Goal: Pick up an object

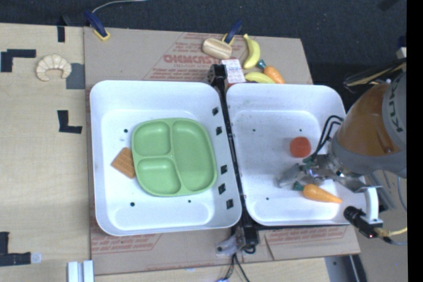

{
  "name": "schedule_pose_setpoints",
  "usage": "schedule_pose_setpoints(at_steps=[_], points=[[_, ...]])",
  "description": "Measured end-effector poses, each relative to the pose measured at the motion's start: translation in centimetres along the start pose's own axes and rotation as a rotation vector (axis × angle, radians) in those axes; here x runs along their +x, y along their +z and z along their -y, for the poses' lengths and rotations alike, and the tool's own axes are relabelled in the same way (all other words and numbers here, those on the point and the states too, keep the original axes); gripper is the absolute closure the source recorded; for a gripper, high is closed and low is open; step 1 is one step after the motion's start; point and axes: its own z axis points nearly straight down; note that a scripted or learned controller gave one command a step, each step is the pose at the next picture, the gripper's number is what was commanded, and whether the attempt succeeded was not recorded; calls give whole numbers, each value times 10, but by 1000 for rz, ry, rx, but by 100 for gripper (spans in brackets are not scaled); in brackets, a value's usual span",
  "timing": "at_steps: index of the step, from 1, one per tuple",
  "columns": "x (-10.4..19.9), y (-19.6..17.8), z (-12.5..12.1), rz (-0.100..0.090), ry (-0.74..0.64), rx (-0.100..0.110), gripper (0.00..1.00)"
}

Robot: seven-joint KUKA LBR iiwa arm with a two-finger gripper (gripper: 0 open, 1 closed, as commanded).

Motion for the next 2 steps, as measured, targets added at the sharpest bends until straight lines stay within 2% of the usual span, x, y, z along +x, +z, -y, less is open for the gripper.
schedule_pose_setpoints(at_steps=[1, 2], points=[[-2, -10, -1, 5, 2, -4, 100], [-2, -10, -1, 5, 2, -4, 0]])
